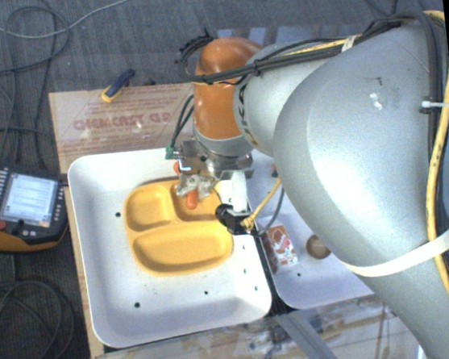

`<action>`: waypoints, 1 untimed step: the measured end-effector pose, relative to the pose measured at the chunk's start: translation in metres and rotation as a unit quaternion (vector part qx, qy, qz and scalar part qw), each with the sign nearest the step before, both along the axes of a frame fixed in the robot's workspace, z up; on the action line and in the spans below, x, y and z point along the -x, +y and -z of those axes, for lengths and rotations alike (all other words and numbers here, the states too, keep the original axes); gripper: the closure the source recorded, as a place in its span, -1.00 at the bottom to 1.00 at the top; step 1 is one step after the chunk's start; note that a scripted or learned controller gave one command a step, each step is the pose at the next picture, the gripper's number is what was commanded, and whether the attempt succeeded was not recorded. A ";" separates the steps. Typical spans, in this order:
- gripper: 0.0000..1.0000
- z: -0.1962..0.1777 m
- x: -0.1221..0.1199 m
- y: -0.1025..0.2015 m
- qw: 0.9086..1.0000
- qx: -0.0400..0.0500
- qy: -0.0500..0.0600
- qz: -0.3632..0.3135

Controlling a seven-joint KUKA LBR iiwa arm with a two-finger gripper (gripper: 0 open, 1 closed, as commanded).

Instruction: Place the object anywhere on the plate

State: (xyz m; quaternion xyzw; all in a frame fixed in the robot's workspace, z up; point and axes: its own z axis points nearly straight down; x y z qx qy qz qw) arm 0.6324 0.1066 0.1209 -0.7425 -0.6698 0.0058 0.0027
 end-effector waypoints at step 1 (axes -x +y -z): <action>-1.00 -0.004 -0.001 0.001 1.000 -0.001 -0.003 0.000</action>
